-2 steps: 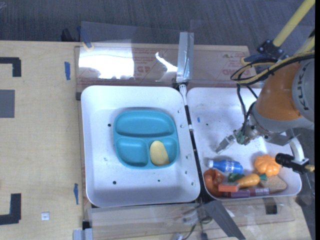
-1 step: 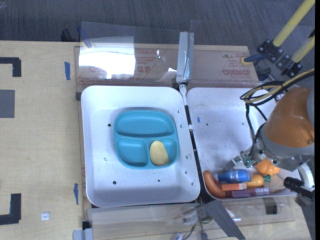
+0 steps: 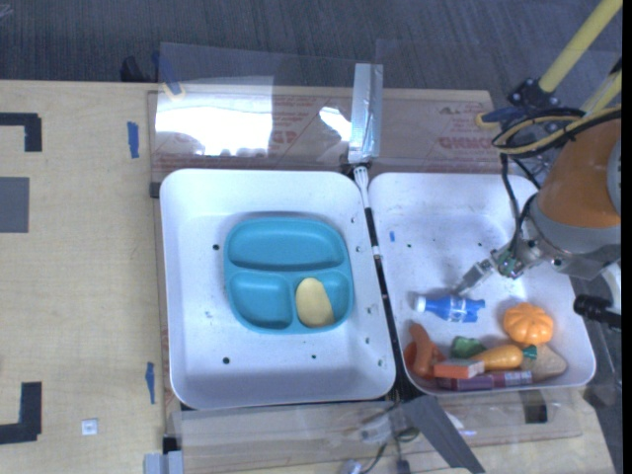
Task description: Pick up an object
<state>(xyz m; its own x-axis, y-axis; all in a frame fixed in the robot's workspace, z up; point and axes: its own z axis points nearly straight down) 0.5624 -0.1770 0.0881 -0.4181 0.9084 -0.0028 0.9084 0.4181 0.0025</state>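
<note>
two white bins sit on the counter; the gripper (image 3: pixel 474 276) hovers low in the right bin (image 3: pixel 434 205), just above the blue bottle (image 3: pixel 452 308). can't tell how its fingers stand.

You have two white bins: the left bin (image 3: pixel 188 294) and the right bin (image 3: pixel 434 205). In the left you can count one blue tray (image 3: pixel 286 250) and one yellow piece (image 3: pixel 314 302). In the right, count one blue bottle (image 3: pixel 452 308), one orange pumpkin (image 3: pixel 528 323) and a heap of toy foods (image 3: pixel 474 360) too tangled to number.
</note>
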